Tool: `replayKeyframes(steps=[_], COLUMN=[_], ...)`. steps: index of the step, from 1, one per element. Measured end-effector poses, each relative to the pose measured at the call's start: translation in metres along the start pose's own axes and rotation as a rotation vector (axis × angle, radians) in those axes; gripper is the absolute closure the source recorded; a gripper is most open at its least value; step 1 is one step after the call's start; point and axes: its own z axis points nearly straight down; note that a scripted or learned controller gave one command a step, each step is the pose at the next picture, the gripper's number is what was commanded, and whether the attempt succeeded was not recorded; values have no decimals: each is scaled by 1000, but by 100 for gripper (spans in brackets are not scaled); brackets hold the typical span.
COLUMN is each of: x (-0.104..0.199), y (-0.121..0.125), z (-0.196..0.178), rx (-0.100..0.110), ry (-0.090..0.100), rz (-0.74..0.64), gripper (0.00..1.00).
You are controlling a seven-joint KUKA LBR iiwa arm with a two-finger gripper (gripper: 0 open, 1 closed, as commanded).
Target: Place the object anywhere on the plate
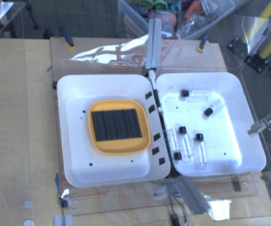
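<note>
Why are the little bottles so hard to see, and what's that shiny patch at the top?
Camera view: the clear vials nearly vanish against the bright right bin, so mostly their black caps stand out; the shiny patch is glare on crinkled plastic sheeting behind the left bin; the yellow plate shows sharply.

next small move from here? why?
Probably bring the gripper left from the right bin's edge and over one clear vial, perhaps the black-capped one nearest it. The vials all lie in that bin, and the yellow plate in the left bin carries just its dark insert.
</note>
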Motion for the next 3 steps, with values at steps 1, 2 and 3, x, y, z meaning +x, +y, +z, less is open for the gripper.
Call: replayKeyframes(steps=[1,2,3], x=[5,5,4], y=[-16,-15,-14], z=[-12,-38,-40], rx=[0,-3,-4], ry=[1,-5,-5], rz=[-264,-510,-817], gripper=[100,100,100])
